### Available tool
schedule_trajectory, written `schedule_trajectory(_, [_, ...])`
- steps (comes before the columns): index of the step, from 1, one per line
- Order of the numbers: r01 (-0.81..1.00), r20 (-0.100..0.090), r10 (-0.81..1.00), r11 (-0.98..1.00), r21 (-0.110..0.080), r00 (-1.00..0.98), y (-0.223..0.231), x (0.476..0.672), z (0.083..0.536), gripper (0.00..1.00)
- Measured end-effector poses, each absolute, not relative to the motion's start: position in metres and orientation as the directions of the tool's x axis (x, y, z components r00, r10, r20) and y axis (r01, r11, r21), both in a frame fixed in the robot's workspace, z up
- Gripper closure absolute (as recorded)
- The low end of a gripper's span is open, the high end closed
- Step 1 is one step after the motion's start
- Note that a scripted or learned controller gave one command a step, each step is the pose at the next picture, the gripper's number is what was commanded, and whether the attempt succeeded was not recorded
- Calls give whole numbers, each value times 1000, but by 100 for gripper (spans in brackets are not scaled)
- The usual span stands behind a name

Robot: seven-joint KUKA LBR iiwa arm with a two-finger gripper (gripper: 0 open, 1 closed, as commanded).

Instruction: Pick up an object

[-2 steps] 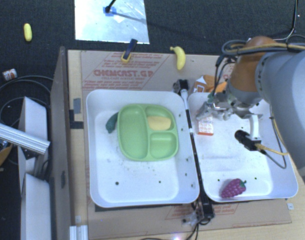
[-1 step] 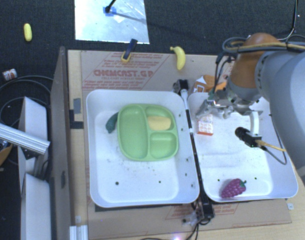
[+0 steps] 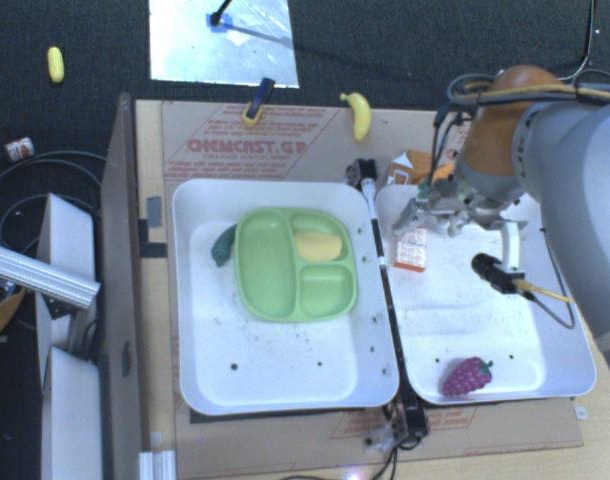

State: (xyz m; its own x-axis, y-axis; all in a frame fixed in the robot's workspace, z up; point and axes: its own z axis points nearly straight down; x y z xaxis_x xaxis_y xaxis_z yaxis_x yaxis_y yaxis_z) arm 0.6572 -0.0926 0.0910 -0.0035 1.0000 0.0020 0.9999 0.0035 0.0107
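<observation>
Grey arm (image 3: 570, 158) with orange band (image 3: 505, 118) in from the right, over the far part of the right bin (image 3: 545, 373). Pincer (image 3: 422, 218) down low at that bin's far-left corner, just above a small red-and-white carton (image 3: 411, 253). Cannot tell how far open the pincer is, too small and cluttered there; nothing visibly caught in it. Carton lying on the bin floor, close under the pincer; touching or apart, cannot tell.

Also in the right bin: purple grape bunch (image 3: 466, 375) at the near edge, well apart from the pincer. Orange-and-white packet (image 3: 409, 167) at the far rim, partly hidden by the arm. Black part with yellow cable (image 3: 500, 273) hanging off the arm over the bin middle.

Left bin (image 3: 200, 368): green divided tray (image 3: 293, 265) roughly centred, yellow item (image 3: 319, 244) in its far-right compartment. Dark green item (image 3: 223, 245) on the bin floor, touching the tray's left edge.

Outside the bins: banana (image 3: 359, 114) on the cardboard (image 3: 255, 138) at the far side of the surface, yellow-and-blue clamp (image 3: 256, 105) left of it. Small yellow piece (image 3: 55, 64) on the dark floor far left, shiny sheet (image 3: 220, 26) beyond the cardboard.
</observation>
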Motion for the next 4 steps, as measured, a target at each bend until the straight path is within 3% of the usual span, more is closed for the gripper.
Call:
schedule_trajectory(2, [1000,-4,1000,2,19,-2,-90,655,91,0])
schedule_trajectory(4, [1000,-1,1000,7,11,-7,-85,659,88,0])
